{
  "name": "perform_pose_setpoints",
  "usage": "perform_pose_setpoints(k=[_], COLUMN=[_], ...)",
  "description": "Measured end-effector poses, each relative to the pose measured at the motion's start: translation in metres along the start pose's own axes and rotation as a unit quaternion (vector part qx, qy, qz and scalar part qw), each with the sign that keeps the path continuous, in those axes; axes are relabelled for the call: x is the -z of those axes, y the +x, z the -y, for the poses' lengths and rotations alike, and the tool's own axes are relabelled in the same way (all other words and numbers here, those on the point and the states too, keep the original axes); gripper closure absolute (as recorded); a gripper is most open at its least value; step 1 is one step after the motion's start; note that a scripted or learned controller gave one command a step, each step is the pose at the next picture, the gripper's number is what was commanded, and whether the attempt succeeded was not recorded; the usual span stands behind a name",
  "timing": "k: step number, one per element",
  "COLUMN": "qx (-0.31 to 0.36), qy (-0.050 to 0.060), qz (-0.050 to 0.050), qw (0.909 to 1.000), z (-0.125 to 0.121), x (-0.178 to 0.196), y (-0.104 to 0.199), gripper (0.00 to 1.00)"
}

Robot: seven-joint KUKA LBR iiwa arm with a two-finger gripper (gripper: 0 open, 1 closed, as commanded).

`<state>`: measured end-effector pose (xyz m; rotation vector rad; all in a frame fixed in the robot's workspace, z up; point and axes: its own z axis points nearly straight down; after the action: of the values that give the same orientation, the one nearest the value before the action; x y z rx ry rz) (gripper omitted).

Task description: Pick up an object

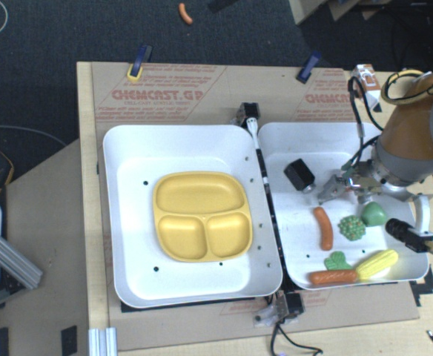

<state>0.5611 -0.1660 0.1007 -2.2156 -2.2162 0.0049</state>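
Orange sausage (333, 277) beside corn (377, 264), hand (342, 186) perhaps above black block (299, 174)

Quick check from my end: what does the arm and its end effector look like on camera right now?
The arm is a rounded grey body with a broad orange band above the wrist. Black cables loop beside it. The end effector is small, metallic grey hardware, with a black cylindrical part sticking out below the wrist.
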Motion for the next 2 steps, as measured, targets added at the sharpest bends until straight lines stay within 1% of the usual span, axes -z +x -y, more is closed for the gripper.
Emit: perform_pose_setpoints(k=[1, 2], qx=[0.0, 0.0], qy=[-0.002, -0.004], qz=[0.001, 0.001], qw=[1.0, 1.0], z=[0.0, 0.0], x=[-0.017, -0.005], y=[0.001, 0.0], gripper=[0.0, 1.0])
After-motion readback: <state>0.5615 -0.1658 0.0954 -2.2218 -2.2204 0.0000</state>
